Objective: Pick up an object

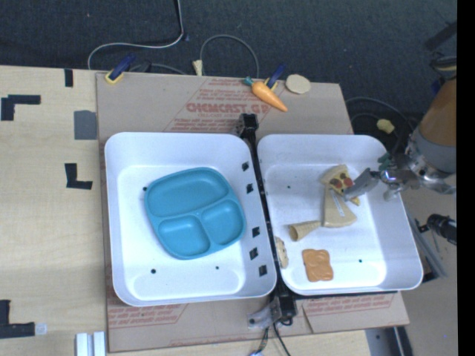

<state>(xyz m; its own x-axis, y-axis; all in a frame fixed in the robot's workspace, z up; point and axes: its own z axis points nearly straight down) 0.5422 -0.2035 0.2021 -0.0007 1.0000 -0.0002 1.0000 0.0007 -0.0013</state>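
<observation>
I am reading the small pizza-slice toy [338, 178], tan with red spots, as the likeliest target: it is lying in the upper middle of the right bin [393, 277], touching or overlapping the top of a pale wedge-shaped piece [335, 212] just below it. The claw [355, 187] is reaching in from the right over the bin's rim, its grey tip sitting right at the slice's edge, and I cannot tell whether it is wide, narrow or closing on anything, since the tip is blurring into the toy from this angle. My worry is that the two pieces are crowding each other, so a closing pinch may be catching both, or nudging the slice sideways off the wedge instead of gripping it. Flat toys like these are also giving little to bite on, so I am expecting a slip on any lift. A cone-shaped piece [303, 231] and a brown toast square [318, 265] are lying lower in the same bin, near enough to be bumped by a sliding wedge. The blue divided plate [194, 211] is resting in the left bin [119, 199], well apart, and a carrot toy [269, 96] is lying on the bench [44, 199] beyond the bins.
</observation>
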